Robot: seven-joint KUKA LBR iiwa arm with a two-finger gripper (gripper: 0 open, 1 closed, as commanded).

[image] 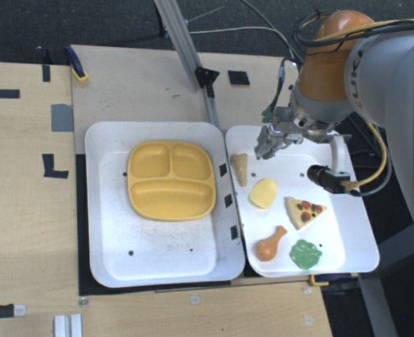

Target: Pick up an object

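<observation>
Over the right bin, the tool hangs near the cone, with cheese, pizza, drumstick and broccoli lying further down; whether it is open I cannot tell, and nothing shows in it. Centre on one piece, drop straight, clear of the wall. No writing is legible.
</observation>
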